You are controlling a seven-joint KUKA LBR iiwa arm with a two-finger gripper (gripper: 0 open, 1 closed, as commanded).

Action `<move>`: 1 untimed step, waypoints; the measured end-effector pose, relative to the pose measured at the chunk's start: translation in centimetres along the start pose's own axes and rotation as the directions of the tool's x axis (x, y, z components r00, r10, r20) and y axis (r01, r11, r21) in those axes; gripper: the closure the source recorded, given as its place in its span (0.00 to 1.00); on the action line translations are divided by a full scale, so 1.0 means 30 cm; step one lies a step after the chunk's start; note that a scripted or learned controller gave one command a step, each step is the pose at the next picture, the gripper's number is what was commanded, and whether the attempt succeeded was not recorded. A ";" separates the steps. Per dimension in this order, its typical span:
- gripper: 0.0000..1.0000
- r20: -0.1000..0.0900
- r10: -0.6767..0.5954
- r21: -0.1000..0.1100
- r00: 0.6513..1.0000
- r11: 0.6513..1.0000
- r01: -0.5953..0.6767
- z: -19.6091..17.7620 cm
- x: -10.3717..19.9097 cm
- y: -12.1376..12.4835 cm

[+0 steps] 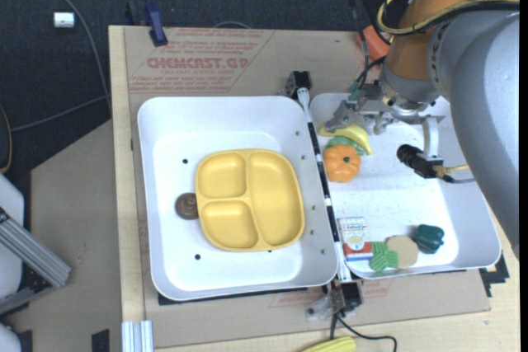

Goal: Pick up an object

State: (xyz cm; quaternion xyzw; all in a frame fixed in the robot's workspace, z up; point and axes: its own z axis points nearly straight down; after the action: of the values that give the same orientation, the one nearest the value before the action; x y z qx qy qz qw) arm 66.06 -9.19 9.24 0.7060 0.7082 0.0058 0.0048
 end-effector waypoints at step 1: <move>1.00 0.002 -0.001 -0.004 1.000 1.000 0.002 -0.038 0.000 0.004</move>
State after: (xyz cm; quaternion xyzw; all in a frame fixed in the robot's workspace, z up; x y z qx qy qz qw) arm 66.17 -9.19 10.37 0.7055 0.7087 0.0063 0.0069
